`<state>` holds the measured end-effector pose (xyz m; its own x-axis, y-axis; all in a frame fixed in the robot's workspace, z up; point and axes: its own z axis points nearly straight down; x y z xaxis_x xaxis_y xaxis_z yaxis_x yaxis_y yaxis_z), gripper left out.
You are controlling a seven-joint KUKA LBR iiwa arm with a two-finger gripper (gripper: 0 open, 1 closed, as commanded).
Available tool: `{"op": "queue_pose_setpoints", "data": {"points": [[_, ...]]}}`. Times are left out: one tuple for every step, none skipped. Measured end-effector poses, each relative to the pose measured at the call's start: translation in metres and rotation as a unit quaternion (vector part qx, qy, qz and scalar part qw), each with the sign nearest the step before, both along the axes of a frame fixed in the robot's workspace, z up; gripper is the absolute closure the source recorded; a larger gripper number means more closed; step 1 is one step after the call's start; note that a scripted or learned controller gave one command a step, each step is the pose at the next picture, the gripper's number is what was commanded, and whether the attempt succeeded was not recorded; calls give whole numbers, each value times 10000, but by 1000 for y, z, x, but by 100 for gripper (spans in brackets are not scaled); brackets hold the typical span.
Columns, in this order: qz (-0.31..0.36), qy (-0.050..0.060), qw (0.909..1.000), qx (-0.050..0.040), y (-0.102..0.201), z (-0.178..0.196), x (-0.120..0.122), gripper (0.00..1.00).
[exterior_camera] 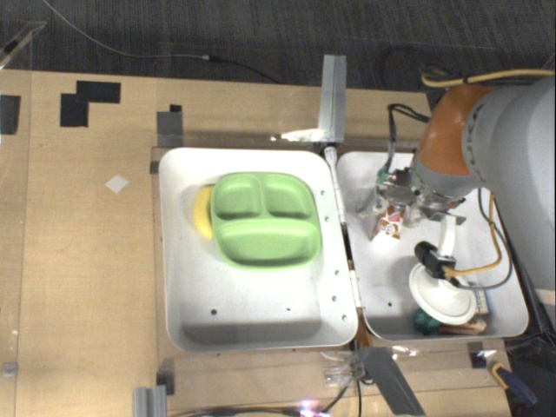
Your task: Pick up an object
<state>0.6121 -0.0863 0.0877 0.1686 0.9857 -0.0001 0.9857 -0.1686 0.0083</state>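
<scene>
Over the right-hand shallow white bin (365, 259), the two-finger gripper (395, 200) hangs just above a small red-and-white packet (389, 225); whether its pincer is open or closed cannot be told. A sound grasp probably requires descending squarely, centred on the packet, clear of the bin wall and the white round dish (439, 295).

The left bin (252, 320) has open floor along its 6 o'clock half and down its 9 o'clock wall. A green tray (263, 217) fills its middle and 12 o'clock part, with a yellow thing (201, 214) touching the tray's 9 o'clock edge.

The right bin (378, 307) is crowded: the arm (499, 146) covers its 12 to 3 o'clock side, a small packet (390, 224) lies near its centre, a white dish (440, 295) sits at 5 o'clock, and a dark green thing (424, 321) lies at 6 o'clock. Bare floor shows at 7 to 9 o'clock, beside the rail (341, 233) between the bins.
</scene>
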Motion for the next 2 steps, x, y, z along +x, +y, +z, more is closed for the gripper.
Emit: {"op": "queue_pose_setpoints", "data": {"points": [[8,-27,10000,-3,0,12,2,100],[63,22,10000,13,94,98,-41,100]]}}
